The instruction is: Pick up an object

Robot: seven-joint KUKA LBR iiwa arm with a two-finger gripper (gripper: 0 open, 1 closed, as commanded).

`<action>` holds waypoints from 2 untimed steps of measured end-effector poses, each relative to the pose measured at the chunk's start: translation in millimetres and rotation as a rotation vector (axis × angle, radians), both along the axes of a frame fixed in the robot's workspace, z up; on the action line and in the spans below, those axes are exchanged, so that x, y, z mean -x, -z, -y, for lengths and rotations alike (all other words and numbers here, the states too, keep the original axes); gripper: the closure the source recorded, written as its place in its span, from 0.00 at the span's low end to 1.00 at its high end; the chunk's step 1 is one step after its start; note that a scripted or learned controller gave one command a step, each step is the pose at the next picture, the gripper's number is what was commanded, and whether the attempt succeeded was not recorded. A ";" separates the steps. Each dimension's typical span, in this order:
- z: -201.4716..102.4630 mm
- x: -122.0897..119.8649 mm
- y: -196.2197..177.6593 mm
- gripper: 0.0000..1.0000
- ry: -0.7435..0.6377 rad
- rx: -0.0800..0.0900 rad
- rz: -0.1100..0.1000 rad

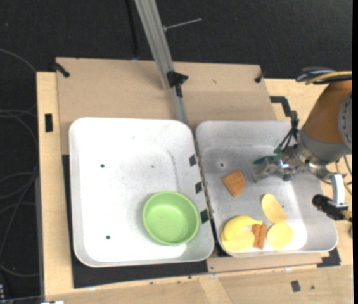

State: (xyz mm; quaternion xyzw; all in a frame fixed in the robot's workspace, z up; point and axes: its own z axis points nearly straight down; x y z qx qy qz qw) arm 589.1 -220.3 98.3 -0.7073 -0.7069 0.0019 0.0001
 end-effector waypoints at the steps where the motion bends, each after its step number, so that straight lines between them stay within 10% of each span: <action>1: 0.2 -2.2 -14.4 1.00 0.000 0.000 0.008; 2: -4.3 -12.3 -71.8 1.00 -0.005 -0.001 0.010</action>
